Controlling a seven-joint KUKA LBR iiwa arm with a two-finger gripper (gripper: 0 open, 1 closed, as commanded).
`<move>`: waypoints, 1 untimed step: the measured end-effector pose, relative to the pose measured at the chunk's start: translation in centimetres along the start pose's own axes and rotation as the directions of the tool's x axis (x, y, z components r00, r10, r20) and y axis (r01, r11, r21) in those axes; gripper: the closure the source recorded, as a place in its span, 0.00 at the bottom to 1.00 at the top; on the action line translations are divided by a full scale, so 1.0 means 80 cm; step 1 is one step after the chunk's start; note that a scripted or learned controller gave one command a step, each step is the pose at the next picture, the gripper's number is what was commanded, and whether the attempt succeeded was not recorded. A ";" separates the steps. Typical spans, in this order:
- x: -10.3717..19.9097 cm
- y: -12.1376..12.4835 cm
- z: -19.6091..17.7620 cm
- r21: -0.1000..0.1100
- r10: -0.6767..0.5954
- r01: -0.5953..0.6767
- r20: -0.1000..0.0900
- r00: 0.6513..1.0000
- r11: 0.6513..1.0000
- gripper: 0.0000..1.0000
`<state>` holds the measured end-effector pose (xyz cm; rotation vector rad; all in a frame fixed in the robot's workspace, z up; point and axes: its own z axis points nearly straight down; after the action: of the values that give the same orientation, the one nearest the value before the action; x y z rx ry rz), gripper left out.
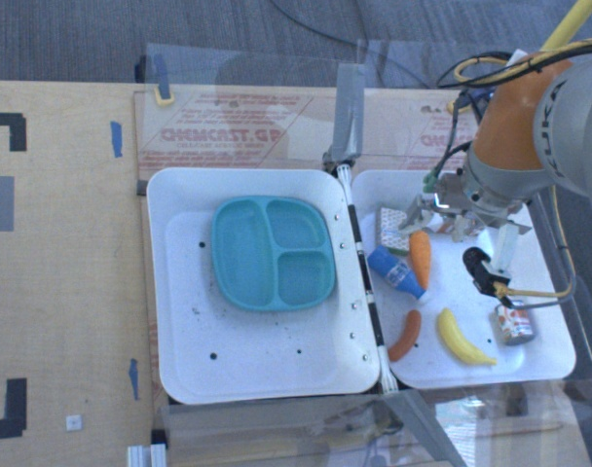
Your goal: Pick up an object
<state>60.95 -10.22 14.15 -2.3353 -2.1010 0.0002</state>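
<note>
My gripper [440,224] hangs over the upper part of the right bin [554,358], just above the top end of an orange carrot [420,259]. Its two grey fingers stand apart and nothing shows between them, so it is open. Left of the carrot lies a blue bottle [394,272], and a green and white packet [392,230] lies beside the gripper's left finger. Toward the front of the bin are a reddish sausage [405,335], a yellow banana [462,339] and a small can [513,325].
The left bin [179,358] holds a teal divided plate [274,253]. A raised rim [359,270] separates the two bins. The grey arm with its orange band [515,129] reaches in from the upper right.
</note>
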 end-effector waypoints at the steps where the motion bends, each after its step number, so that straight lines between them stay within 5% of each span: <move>1: 0.002 0.000 0.057 -0.015 0.007 -0.007 -0.004 1.000 1.000 0.00</move>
<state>60.98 -10.02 9.59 -2.3482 -2.0986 -0.0202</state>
